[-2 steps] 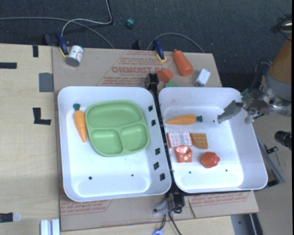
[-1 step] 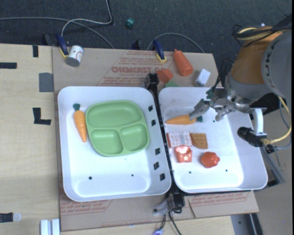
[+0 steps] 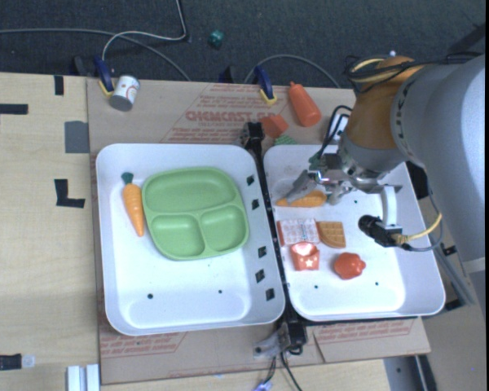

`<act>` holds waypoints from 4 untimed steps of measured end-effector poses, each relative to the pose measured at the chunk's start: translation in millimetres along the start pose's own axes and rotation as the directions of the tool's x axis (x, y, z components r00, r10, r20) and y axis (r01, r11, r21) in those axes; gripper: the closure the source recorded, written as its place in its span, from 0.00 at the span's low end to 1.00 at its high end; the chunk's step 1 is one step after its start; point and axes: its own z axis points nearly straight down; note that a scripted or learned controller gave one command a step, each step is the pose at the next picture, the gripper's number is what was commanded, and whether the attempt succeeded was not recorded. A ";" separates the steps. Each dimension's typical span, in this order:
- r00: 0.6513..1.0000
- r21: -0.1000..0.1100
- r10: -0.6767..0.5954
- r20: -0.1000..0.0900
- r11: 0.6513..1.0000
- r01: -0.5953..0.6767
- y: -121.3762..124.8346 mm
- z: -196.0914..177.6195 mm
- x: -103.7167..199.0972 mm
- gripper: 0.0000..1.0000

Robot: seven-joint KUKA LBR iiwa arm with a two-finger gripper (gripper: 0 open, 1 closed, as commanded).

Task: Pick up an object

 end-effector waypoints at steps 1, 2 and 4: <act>1.000 -0.008 -0.001 0.002 1.000 0.001 47.3 32.5 -20.8 0.00; 1.000 -0.003 0.002 0.003 1.000 -0.002 39.2 25.4 -72.1 0.00; 1.000 -0.006 -0.001 0.000 1.000 0.001 50.1 -67.0 11.2 1.00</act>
